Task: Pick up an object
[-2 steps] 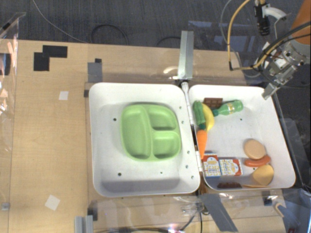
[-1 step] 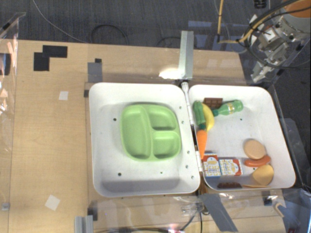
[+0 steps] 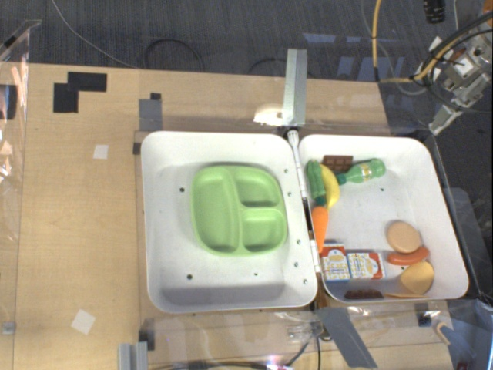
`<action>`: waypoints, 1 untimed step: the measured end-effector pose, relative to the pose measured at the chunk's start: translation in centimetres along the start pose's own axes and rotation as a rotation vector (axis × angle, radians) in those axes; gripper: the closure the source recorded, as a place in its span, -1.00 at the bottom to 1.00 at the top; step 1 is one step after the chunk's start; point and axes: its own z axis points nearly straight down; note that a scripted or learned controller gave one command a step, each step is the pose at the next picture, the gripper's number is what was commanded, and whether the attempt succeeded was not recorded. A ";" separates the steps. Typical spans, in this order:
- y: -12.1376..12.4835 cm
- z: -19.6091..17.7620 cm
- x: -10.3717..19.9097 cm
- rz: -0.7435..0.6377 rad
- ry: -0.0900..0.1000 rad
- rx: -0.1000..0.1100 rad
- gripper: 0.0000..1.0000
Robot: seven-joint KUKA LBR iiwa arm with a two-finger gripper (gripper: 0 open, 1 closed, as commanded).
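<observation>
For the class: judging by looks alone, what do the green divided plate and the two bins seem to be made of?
Green divided plate: probably molded plastic, matte, given its uniform colour and soft rounded compartment edges. Left bin and right bin: likely thin formed plastic, smooth with a slight sheen, given their rounded corners and even white surface, though painted metal cannot be ruled out.

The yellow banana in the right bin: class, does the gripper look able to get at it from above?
Probably yes. The yellow banana lies uncovered from above, though a green bottle and an orange carrot crowd it. The gripper sits beyond the right white bin.
</observation>
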 end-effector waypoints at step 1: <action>3.1 2.8 0.4 -0.460 -0.001 -0.003 1.00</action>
